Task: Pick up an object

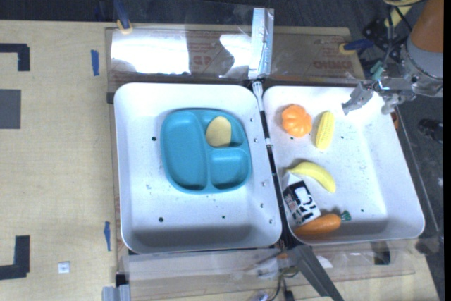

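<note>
The arm is cut off at the right edge. Its gripper [372,96] hovers over the right bin's [373,173] far corner, jaws apart and holding nothing.

White bins [141,222] on my tan counter [49,173]. Left: blue divided plate [187,151], pale yellow lemon [219,130]. Right: orange fruit [296,120], yellow corn [324,130], yellow banana [314,175], orange carrot [318,223], black-and-white box [301,201].
</note>
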`<state>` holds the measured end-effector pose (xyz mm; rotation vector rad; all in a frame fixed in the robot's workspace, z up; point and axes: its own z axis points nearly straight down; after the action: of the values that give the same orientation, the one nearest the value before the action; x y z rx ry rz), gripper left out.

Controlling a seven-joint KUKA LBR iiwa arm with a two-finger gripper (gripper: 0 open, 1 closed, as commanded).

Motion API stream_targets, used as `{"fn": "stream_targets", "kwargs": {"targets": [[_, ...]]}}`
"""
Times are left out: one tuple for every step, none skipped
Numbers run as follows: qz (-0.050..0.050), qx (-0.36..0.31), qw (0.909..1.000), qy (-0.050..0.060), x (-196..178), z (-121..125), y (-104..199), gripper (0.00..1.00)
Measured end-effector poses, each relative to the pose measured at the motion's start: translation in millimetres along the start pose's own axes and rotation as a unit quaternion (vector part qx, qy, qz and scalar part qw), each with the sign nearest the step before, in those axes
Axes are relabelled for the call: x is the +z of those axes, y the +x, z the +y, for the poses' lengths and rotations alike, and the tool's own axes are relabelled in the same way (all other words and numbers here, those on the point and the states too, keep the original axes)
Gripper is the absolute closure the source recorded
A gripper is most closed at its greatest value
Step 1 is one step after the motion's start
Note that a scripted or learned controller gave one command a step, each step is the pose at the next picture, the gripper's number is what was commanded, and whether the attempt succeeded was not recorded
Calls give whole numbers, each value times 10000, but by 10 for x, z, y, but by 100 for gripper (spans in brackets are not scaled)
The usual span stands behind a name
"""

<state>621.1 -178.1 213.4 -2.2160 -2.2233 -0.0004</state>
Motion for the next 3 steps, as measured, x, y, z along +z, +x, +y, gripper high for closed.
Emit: {"fn": "stream_targets", "kwargs": {"targets": [[-37, -866, 9962, -88, 991, 19, -76, 0], [-75, -1619, 9867, -153, 1101, 424, 345, 0], [112, -1625, 9866, -21, 1128, 533, 90, 0]]}}
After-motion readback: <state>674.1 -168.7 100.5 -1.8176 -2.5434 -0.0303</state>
